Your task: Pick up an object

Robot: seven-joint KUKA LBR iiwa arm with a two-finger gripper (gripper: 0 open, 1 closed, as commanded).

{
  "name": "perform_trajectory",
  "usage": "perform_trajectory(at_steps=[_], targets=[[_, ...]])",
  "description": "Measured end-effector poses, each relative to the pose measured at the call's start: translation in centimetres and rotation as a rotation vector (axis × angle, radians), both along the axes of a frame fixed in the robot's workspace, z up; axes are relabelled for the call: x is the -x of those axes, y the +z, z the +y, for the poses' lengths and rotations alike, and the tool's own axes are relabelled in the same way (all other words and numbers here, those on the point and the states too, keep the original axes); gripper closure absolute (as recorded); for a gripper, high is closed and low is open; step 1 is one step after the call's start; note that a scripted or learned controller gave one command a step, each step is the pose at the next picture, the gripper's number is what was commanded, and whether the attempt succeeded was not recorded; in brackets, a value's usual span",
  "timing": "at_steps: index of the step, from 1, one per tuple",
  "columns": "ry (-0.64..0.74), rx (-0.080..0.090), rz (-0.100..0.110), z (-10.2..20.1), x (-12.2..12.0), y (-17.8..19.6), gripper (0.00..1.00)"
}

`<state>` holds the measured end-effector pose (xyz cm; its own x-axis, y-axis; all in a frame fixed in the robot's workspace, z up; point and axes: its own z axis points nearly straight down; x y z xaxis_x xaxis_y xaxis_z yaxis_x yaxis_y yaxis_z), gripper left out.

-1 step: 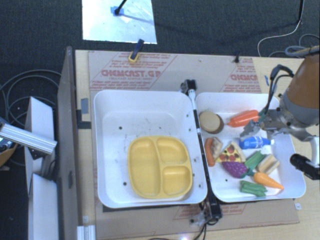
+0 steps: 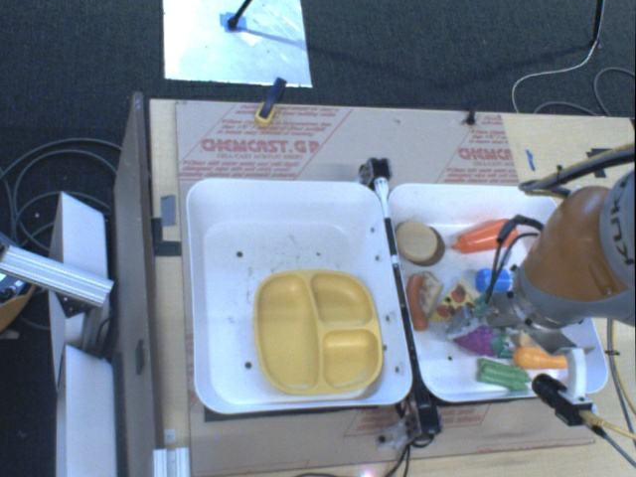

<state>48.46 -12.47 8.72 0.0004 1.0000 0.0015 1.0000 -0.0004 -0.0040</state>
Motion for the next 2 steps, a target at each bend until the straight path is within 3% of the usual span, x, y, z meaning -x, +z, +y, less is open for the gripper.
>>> perform_trajectory(at_steps=[1,2], targets=[[0.002,0.003,-0.010,0.0,-0.4,1.7,1.00],[0.010,0.002,-0.017,3.6,-3.9,11.5,1.00]])
